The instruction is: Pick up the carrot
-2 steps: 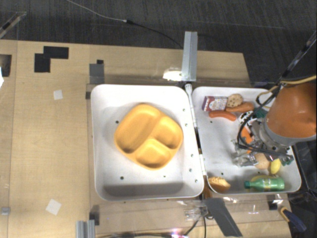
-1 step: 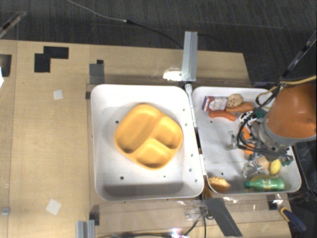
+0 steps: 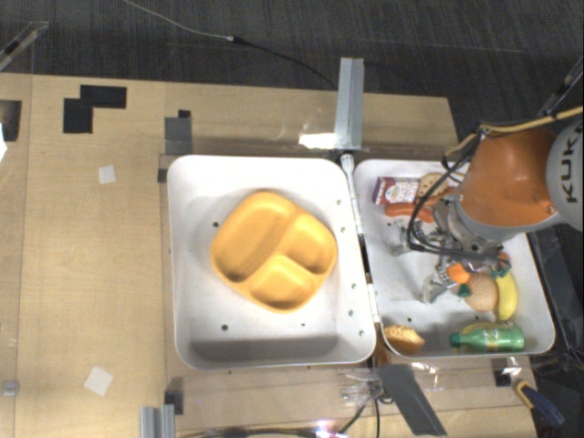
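Observation:
The carrot [image 3: 459, 270] shows as a small orange piece in the right bin [image 3: 401, 245], with a bit of green at its right end. My gripper [image 3: 445, 281] is low in that bin, right over the carrot's left end and touching or nearly touching it. The orange wrist band and cables hide the rest of the carrot and the top of the gripper.
Close to the carrot lie a tan round item [image 3: 481, 293], a banana [image 3: 506, 296] and a green bottle [image 3: 488, 338]. A bread piece [image 3: 404, 338] sits at the front left corner, and a carton [image 3: 398, 192] at the back. The left bin [image 3: 192, 245] holds a yellow divided plate [image 3: 274, 248].

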